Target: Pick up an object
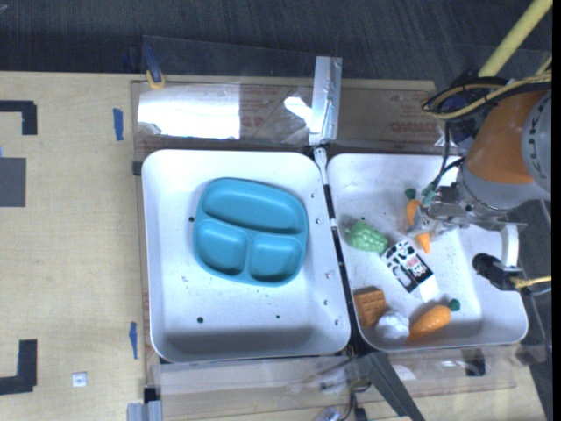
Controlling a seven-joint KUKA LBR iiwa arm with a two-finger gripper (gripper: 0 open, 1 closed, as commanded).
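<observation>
Where toys lie, gripper above right bin.

Colours in the two white bins

Blue tray at nine o'clock; green toy, orange carrot, black-and-white card at three.

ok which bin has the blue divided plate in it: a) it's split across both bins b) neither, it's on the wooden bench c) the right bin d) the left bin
d: the blue divided plate lies flat in the middle of the left bin, while the right bin holds the small toys, such as the orange carrot and the green piece.
</observation>
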